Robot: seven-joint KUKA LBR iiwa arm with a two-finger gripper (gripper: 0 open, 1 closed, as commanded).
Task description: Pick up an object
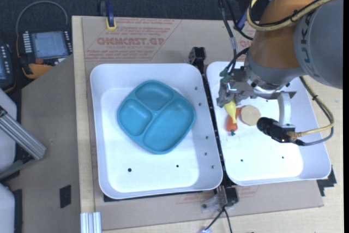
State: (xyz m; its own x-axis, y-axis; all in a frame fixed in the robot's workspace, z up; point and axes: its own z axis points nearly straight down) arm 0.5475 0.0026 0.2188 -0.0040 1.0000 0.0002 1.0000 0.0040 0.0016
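Arm [283, 35] bent over right bin [272, 166] (low)

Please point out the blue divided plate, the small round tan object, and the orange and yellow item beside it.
blue divided plate [156, 115]: camera view, centre ridge.
round tan object [251, 115]: camera view, top face.
orange and yellow item [232, 116]: camera view, middle.

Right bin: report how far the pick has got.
Done: the gripper is down in the right bin, directly above the yellow and orange object beside the tan disc. In hand: nothing visibly held; the object looks to rest on the bin floor. Left: grasp and lift. The blue divided plate lies in the left bin.
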